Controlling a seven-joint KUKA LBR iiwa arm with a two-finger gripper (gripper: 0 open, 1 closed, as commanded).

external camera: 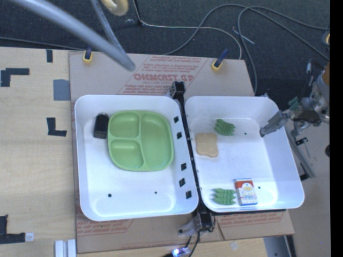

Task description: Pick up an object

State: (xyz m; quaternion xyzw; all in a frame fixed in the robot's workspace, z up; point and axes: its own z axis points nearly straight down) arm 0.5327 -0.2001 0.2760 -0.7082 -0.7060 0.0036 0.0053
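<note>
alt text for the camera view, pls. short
The gripper hangs over the right bin's right edge, above two green toys, a tan slab and a small box. The left bin holds a green divided plate and a black block.

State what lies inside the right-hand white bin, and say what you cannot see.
The right bin holds a green item, a tan slice, a second green item and a small red-and-white box. Anything beneath them is covered.
</note>
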